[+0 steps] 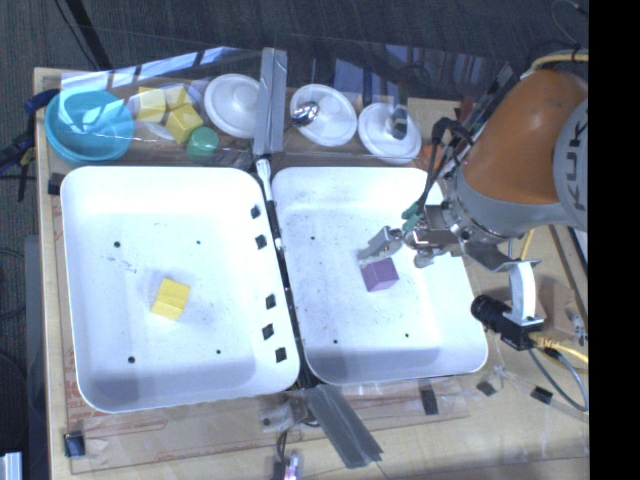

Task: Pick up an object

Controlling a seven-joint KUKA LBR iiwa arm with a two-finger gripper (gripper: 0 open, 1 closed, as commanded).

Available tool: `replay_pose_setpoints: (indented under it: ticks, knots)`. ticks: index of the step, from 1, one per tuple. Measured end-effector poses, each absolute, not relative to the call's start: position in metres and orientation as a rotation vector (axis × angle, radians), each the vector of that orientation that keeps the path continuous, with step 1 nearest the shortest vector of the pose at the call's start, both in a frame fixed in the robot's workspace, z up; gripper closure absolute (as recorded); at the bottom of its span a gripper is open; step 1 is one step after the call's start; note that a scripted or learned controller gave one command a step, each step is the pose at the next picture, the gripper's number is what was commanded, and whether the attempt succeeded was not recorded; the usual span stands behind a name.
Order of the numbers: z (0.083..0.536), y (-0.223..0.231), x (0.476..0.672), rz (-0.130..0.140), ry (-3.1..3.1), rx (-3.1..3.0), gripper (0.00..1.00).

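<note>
Two white bins sit on the worktop (560, 428). In the right bin (330, 353), the claw (381, 253) hangs directly over a purple block (379, 274); whether it is spread or pinching, I cannot tell. A yellow block (170, 298) lies in the left bin (100, 368).

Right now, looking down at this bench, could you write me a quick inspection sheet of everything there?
Surface: two white bins, left bin and right bin, side by side on a wooden bench.
Job's things: yellow block in left bin; purple block in right bin.
Clutter: blue bowl, yellow pieces, green cap, white dishes behind the bins.
Grippers: gripper just above the purple block.
Cables: yellow and black cables at right.
Surroundings: dark floor.
</note>
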State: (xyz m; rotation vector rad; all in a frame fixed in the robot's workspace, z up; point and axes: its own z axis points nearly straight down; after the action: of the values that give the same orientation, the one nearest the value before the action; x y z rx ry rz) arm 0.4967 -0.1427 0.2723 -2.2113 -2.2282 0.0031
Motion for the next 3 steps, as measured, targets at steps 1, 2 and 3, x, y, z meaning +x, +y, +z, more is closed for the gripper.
replay_pose_setpoints:
  ticks: [1,2,3]
  knots:
    - [0.24,-0.163,0.515,0.004,-2.238,-2.201,0.0]
    - [0.118,-0.195,0.566,-0.012,-2.304,-2.157,0.0]
    - [0.094,-0.209,0.557,-0.002,-2.359,-2.08,0.0]
